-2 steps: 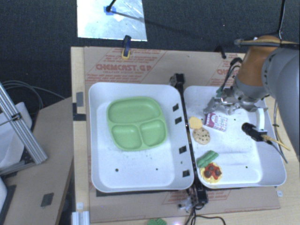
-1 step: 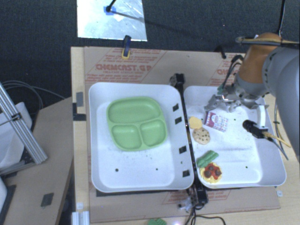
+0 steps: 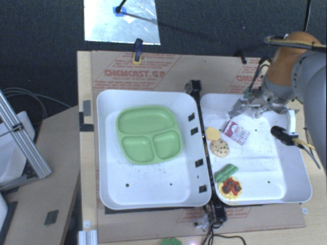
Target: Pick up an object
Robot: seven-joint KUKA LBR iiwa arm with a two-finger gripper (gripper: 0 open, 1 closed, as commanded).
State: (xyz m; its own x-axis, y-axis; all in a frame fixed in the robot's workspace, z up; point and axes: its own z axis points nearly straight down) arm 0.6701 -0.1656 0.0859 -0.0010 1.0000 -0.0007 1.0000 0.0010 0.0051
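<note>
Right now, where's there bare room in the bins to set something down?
Free: right bin's floor right of the pizza slice. Left bin's floor below the green tray. Crowded: right bin's left edge, where the cookie, red packet and green piece cluster.

You are looking through one fixed camera mounted above the bench (image 3: 153, 65), tilting down at a slant. It is taking in both white bins, the left bin (image 3: 107, 188) and the right bin (image 3: 291, 188), from moderate height. The arm (image 3: 301, 65) is entering from your right.
</note>
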